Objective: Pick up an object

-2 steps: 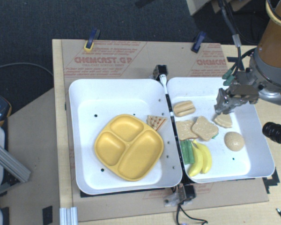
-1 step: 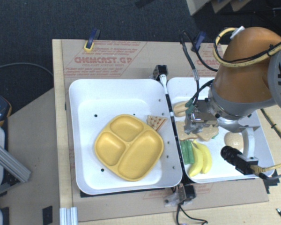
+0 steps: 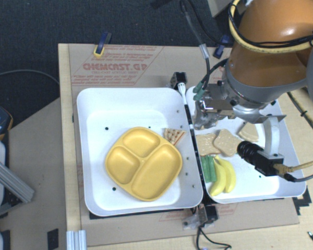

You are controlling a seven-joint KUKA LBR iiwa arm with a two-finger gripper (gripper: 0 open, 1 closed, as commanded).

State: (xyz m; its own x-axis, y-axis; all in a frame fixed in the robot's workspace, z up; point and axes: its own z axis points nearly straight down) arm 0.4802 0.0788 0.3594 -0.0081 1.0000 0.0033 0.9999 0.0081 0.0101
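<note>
Starting big: a bench [image 3: 120, 66] with a left bin [image 3: 84, 124] and a right bin [image 3: 284, 191] side by side. Over the right bin, the fat grey and orange arm [image 3: 274, 40], covering much of the far end.

Next, the pincer [image 3: 204, 120], low over the far left corner of the right bin, close to the wall between the bins. Apart or together? Cannot tell from here, too dark and tucked under the wrist. Nothing seen held in it.

Then the things to pick from. In the left bin, a yellow plate [image 3: 143, 163], wide and flat, so likely hard to pinch. In the right bin, a banana [image 3: 225, 177] at the near end, touching a green thing [image 3: 207, 168] on its left. Just past those, a bread [image 3: 225, 142] slice, nearest to the pincer. Smallest, a waffle [image 3: 173, 135] bit in the left bin, tucked against the plate's far edge.

To do it well:
- Go for the bread or the banana, not the plate.
- Stay off the bin wall on the way down.
- Come straight down over the middle of the thing.
- Pinch across the thin side, not the long side.
- Squeeze softly, then lift slowly and check for a real hold.
</note>
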